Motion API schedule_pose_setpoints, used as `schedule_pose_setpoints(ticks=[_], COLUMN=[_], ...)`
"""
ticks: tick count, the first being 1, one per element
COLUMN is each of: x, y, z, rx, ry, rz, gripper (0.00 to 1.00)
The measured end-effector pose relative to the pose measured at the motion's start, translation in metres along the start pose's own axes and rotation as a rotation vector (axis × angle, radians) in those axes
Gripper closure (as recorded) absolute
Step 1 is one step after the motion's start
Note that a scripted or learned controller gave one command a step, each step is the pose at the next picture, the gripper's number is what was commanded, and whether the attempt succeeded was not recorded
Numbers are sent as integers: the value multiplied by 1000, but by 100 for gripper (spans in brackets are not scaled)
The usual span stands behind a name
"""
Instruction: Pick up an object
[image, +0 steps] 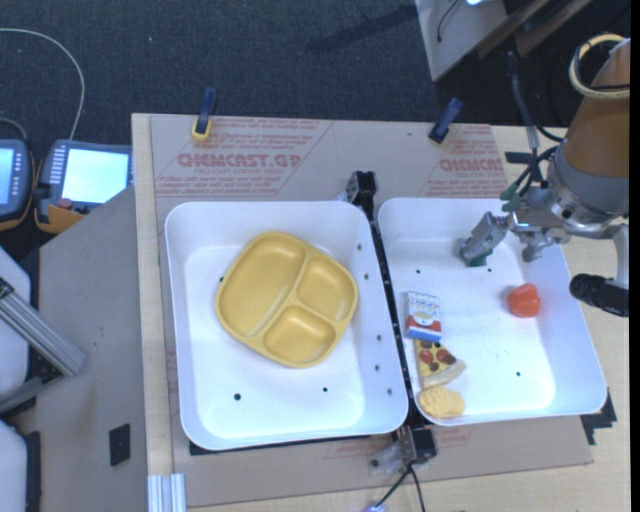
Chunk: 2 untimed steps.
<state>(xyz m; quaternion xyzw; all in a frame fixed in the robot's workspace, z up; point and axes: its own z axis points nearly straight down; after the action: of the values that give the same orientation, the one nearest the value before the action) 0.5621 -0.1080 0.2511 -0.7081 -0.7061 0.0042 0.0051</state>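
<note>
My gripper (505, 246) hangs over the far part of the right bin (560, 395). It is open, its two grey fingers spread apart with nothing between them. A small red round object (523, 300) lies just in front of it and slightly to the right. Along the bin's left wall lie a white, blue and red packet (422, 316), a toy pizza slice (438, 364) and a flat yellow piece (441, 403).
A yellow divided plate (288, 297) sits in the left bin (200, 400). A black divider (385, 300) runs between the two bins. Clamps hold the cardboard base (300, 140) at its far edge. Screens stand at the far left.
</note>
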Motion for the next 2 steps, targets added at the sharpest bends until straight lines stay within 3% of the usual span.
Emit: schedule_pose_setpoints(ticks=[1,2], x=[0,10], y=[2,0], z=[-7,49], rx=[-13,-7], ry=[-2,0], rz=[-3,-2], gripper=[0,0])
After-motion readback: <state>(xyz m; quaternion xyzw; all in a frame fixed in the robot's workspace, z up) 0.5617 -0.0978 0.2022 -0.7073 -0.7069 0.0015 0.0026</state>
